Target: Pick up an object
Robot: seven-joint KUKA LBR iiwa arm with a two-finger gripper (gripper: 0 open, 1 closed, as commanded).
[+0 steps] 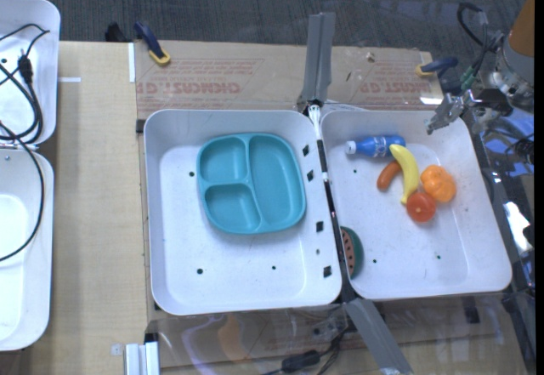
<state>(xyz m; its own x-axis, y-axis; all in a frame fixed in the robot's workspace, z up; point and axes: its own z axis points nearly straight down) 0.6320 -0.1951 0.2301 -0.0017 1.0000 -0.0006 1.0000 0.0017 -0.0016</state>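
1. The gripper [448, 112] hangs over the upper right corner of the right bin [476, 267]; whether it is open or closed cannot be told, and nothing shows in its grasp.
2. The objects lie below and to the left of the gripper, apart from it, clustered in the upper middle of the right bin.
3. A blue bottle [375, 145] lies on its side nearest the gripper; a yellow banana [408, 169] curves below it, with a small orange sausage-shaped piece [388, 176] just beside its left.
4. An orange fruit [439, 184] and a red tomato [421, 207] sit against the banana's right side.
5. A watermelon slice [350, 251] rests at the right bin's left wall.
6. The left bin [170, 263] holds a teal divided plate [251, 182].
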